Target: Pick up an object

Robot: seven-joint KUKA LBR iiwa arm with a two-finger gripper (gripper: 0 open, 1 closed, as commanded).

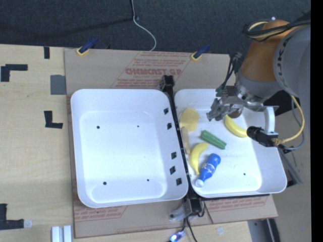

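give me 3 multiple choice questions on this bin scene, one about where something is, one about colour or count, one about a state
1. Where does the blue bottle lie?
A. in the right bin, near its front edge
B. in the left bin
C. on the cardboard outside the bins

2. How many bananas are in the right bin?
A. none
B. two
C. four

3. How does the green block sit relative to the gripper?
A. clamped in it and lifted
B. lying on the bin floor, apart from it
C. balanced on top of the arm

Answers:
1. A, the bottle lies by the front wall of the right bin, next to a banana.
2. B, one banana lies beside the bottle and another banana lies close under the gripper.
3. B, the block rests flat on the bin floor below the gripper, with white floor showing between them.
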